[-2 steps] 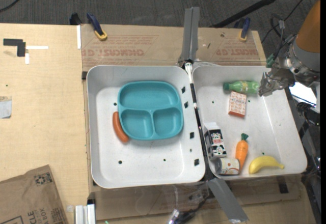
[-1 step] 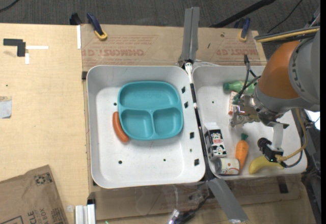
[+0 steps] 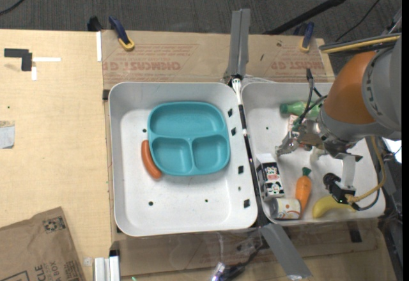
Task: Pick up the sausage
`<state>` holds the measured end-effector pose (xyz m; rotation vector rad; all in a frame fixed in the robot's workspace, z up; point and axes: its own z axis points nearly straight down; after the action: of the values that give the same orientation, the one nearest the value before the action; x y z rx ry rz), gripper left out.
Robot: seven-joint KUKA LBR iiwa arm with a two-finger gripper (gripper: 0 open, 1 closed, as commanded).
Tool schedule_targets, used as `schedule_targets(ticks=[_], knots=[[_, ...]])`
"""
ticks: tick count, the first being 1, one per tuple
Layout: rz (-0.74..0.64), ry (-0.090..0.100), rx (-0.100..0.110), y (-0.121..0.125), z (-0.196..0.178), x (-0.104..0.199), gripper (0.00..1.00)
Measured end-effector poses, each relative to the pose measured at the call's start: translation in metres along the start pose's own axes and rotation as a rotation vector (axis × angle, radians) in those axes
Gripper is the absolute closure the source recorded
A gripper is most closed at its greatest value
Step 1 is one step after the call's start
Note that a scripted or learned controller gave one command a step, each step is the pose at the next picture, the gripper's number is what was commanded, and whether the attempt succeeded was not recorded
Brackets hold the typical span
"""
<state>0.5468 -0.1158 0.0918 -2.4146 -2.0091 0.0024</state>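
Note:
The sausage (image 3: 151,159), orange-red and slightly curved, lies on the floor of the left bin (image 3: 185,209), against the left edge of the teal divided plate (image 3: 189,138). My gripper (image 3: 291,143) hangs over the right bin (image 3: 255,113), near its middle and well to the right of the sausage. The grey wrist with its orange band (image 3: 350,91) rises behind the gripper. Nothing of the sausage is near the gripper.
In the right bin lie a green item (image 3: 295,108) at the back, a carrot (image 3: 303,189), a banana (image 3: 330,205), a small milk carton (image 3: 271,180) and a can (image 3: 287,208) toward the front. Clamps and a metal divider stand along the bins' back edge.

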Motion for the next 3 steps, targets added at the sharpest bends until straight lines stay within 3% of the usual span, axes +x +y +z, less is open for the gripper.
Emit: schedule_targets(ticks=[1,2,3], knots=[[0.199,0.0,0.001,-0.0066,0.0005,0.0177,0.0],[0.2,-0.001,0.004,-0.007,-0.0079,0.0166,1.0],[0.2,-0.001,0.004,-0.007,-0.0079,0.0166,0.0]])
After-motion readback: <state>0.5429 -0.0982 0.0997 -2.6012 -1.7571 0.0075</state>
